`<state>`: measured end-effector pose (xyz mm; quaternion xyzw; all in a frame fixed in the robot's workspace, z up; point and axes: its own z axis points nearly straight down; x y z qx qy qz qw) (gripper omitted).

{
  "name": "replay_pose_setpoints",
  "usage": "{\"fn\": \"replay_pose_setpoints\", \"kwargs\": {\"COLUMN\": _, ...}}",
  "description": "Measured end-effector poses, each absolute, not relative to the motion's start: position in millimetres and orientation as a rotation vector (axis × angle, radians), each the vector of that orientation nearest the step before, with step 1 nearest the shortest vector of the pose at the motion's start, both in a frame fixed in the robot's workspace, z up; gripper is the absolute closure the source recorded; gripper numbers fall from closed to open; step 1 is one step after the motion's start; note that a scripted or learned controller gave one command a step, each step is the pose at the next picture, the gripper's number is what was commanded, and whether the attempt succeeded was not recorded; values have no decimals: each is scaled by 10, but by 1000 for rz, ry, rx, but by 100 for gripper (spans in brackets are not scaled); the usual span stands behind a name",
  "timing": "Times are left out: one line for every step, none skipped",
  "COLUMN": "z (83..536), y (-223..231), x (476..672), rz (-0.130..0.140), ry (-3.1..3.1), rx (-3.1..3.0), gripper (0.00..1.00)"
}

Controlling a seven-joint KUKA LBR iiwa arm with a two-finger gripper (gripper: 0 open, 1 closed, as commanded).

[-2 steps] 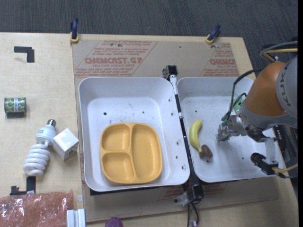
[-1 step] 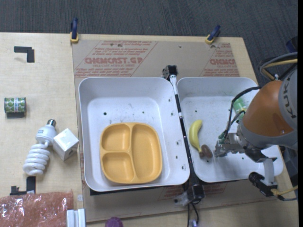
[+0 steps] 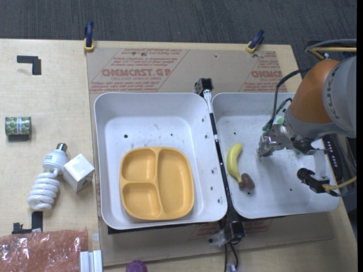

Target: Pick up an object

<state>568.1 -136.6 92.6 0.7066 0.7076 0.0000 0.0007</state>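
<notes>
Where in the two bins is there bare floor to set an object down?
Left bin: a bare strip between its far wall and the yellow plate, which crowds the rest. Right bin: bare near floor past the banana and brown object, below the gripper.

dark grey carpet-like floor [image 3: 170,7] beyond a pale wooden bench [image 3: 45,95].

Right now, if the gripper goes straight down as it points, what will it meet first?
Probably the bare white floor of the right bin; the gripper hangs right of the yellow banana, though depth is unclear.
</notes>
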Motion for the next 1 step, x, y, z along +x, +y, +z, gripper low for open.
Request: {"fn": "replay_pose_setpoints", "kwargs": {"z": 920, "y": -1023, "x": 4889, "rz": -1, "ry": 2219, "rx": 2225, "gripper": 0}}
